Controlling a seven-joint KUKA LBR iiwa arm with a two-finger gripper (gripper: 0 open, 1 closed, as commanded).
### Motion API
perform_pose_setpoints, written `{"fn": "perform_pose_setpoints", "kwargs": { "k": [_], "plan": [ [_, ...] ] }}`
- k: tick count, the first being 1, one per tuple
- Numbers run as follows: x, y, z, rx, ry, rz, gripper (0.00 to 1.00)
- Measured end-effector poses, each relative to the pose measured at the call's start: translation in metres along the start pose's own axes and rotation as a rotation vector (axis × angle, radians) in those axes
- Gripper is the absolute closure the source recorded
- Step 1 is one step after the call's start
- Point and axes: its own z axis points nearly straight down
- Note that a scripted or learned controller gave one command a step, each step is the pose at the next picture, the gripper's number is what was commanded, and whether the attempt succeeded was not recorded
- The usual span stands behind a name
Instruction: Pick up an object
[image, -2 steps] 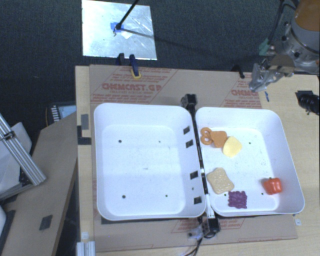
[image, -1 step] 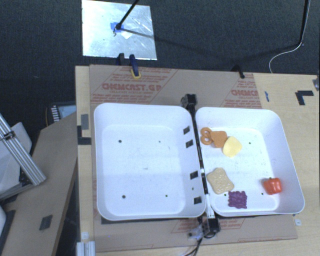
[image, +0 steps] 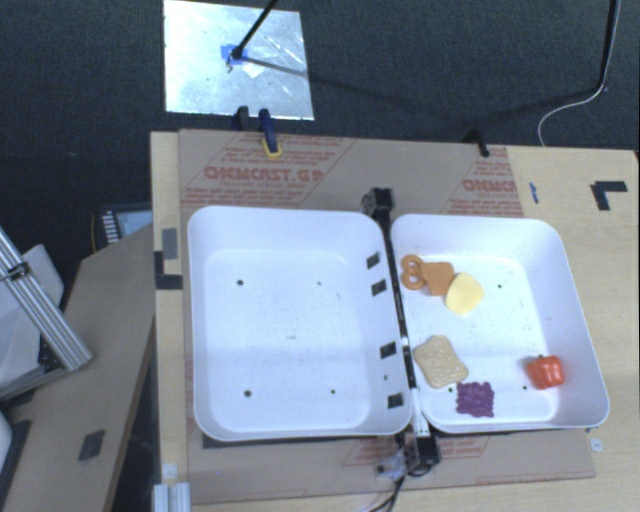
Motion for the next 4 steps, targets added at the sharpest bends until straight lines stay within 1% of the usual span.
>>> {"fn": "perform_pose_setpoints", "kwargs": {
  "k": [1, 2, 3, 4],
  "plan": [
    [0.074, 0.001, 0.076, 0.004, 0.003, -0.010, 1.00],
    [0.156, 0.001, 0.138, 0.005, 0.003, -0.013, 1.00],
    [0.202, 0.001, -0.009, -0.017, 0.004, -0.011, 1.00],
    [0.220, 0.020, 0.119, 0.010, 0.001, -0.004, 1.00]
  ]
}}
